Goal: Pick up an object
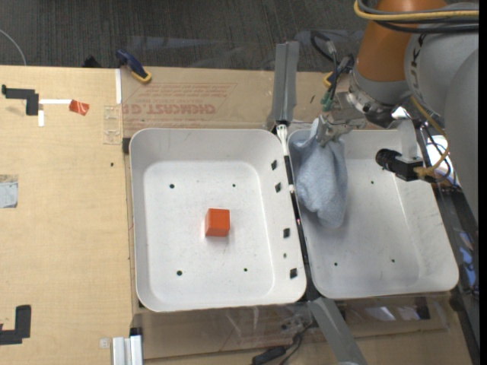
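The bench (53, 204) takes up most of the frame, a pale wooden top reaching from the left edge under both bins. On it, the two shallow white bins sit side by side, their inner rims touching along a line just right of centre. The left bin (152, 280) fills the middle of the frame; the right bin (396, 272) fills the lower right.

My arm (445, 44) comes in at the upper right, grey casing with the orange band (392, 33) bulging above the wrist.

A flat sheet of brown cardboard (198, 101) with mirrored print lies along the top of the left bin, in the upper middle of the frame.

A pale blue-grey cloth (323, 185) hangs in the upper left part of the right bin, close to the shared rim. Its top is gathered up to my pincer (329, 131) and it droops down from there in a loose fold, its lower end over the bin floor; I cannot tell whether that end touches the floor. My pincer is closed on the cloth's top edge, pinching it.

A small orange-red cube (218, 223) rests on the floor of the left bin, near its centre, well apart from the cloth.

A blue-and-yellow clamp (133, 65) sits at the upper left, at the corner of the cardboard.
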Available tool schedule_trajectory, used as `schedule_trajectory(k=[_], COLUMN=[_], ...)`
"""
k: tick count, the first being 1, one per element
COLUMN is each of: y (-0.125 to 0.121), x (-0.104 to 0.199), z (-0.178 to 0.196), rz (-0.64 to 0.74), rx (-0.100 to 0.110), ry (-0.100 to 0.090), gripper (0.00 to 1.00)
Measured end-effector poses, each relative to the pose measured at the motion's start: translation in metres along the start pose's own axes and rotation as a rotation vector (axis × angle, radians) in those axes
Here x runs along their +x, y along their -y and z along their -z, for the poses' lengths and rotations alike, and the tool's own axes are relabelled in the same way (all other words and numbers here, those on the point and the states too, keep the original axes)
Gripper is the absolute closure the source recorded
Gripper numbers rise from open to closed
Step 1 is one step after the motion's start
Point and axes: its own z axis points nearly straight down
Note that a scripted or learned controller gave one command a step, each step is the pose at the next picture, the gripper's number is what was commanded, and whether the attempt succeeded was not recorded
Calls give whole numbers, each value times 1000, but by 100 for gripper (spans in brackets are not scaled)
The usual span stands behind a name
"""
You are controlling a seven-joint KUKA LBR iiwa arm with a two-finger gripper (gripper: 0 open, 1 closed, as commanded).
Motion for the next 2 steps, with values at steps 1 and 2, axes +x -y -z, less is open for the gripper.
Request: schedule_trajectory(k=[1, 2], y=[61, 10], x=[21, 37], z=[61, -5], rz=[155, -111], rx=[-2, 0], ry=[-3, -3], gripper=[100, 100])
